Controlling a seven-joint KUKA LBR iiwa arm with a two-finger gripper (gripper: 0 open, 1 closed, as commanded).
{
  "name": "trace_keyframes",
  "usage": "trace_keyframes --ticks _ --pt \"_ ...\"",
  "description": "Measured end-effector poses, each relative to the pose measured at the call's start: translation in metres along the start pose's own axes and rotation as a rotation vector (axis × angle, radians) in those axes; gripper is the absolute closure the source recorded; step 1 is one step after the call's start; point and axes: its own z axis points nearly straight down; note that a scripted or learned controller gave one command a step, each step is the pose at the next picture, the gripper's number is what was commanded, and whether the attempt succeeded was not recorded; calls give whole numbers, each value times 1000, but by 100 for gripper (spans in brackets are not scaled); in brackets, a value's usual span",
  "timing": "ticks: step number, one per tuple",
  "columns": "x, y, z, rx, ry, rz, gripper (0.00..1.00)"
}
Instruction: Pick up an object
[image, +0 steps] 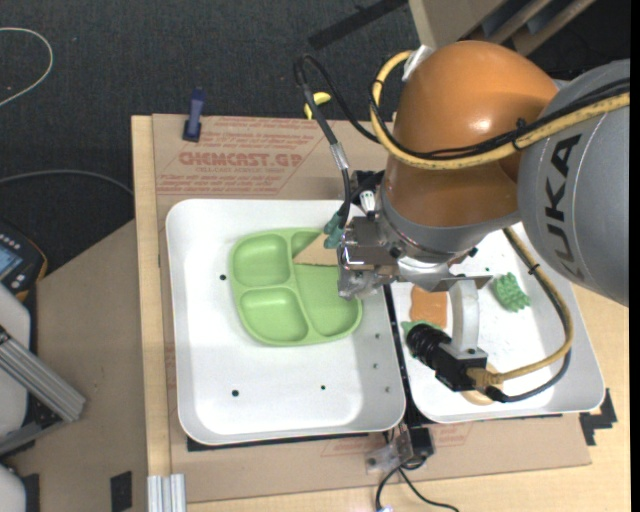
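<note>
Just left of the gripper lies the green tray; touching, I cannot tell.

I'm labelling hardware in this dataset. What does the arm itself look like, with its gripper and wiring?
The arm is grey with black KUKA lettering and a rounded orange band. Yellow and black cables loop over it. The gripper is a compact metal block with green-tipped wiring.

The gripper hangs over the green divided plate's right edge.
</note>
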Motion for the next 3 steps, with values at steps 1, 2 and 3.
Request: trace_keyframes --ticks 1,2,3 --pt "-56 40 146 4 -4 12 100" --pt "-59 -1 112 -2 2 7 100" --pt "-15 11 -114 -29 7 -1 100"
